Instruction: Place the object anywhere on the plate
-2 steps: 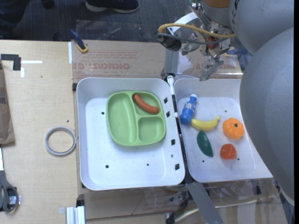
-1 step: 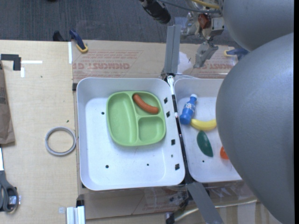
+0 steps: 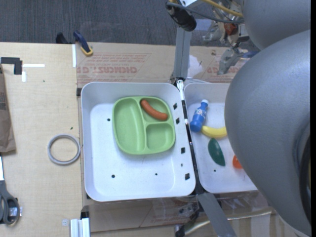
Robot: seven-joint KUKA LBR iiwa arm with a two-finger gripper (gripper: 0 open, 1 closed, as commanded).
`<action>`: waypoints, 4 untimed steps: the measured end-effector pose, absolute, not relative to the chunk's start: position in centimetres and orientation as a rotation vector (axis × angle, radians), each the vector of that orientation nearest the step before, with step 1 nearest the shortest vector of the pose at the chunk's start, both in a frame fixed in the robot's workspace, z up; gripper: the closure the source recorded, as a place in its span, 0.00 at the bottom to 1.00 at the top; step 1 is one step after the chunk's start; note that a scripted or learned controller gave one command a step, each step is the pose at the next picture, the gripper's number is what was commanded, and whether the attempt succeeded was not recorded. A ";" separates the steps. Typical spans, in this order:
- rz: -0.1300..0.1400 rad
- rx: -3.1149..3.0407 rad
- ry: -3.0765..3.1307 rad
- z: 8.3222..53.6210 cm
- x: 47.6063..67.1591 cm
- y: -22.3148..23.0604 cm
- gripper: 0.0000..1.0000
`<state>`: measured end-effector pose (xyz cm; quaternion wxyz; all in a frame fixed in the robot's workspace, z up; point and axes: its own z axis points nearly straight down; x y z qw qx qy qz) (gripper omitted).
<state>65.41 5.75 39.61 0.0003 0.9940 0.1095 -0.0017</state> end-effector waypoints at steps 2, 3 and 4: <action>-0.015 3.123 0.314 41.3 64.8 0.4 1.00; -0.009 3.027 0.838 25.9 64.0 0.2 1.00; -0.005 3.125 0.309 27.6 62.8 5.9 1.00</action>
